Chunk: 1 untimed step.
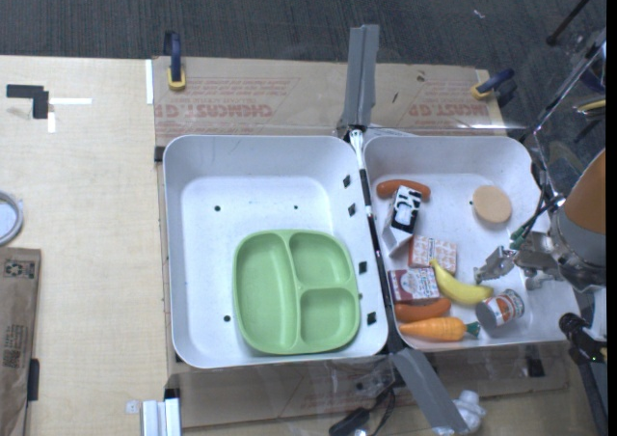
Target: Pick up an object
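Note:
The right bin [453, 149] holds several toy foods. A yellow banana [459, 286] lies near its middle, above an orange carrot [434, 329] and a red sausage [421, 310]. A small can [501, 310] lies on its side at the front right. Two red-and-white packets [424, 267] sit left of the banana. A black-and-white carton [404, 211], an orange-red sausage [402, 187] and a tan round disc [492, 204] lie toward the back. My gripper [494, 267] hangs open just above the banana's right end, with nothing between its fingers.
The left bin [193, 231] holds a green divided plate [297, 291]. A raised divider [367, 231] separates the bins. The arm [583, 231] enters at the right edge. Clamps [174, 60] and cardboard lie behind the bins.

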Motion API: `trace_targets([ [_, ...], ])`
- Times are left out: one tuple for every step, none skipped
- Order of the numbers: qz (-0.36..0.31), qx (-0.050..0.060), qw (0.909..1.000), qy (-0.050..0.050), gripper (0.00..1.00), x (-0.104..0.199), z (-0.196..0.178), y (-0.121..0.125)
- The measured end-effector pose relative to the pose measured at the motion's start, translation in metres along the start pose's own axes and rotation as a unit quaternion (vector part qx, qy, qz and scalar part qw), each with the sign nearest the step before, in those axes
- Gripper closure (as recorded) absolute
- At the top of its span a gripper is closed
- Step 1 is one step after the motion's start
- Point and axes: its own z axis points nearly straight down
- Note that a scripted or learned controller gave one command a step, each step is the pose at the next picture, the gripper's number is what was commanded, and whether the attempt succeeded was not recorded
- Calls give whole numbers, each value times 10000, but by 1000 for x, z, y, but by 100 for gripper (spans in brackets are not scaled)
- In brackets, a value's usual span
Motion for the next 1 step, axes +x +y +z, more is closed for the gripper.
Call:
trace_targets([
  [544, -64, 9985, -73, 0, 79, -6, -20],
])
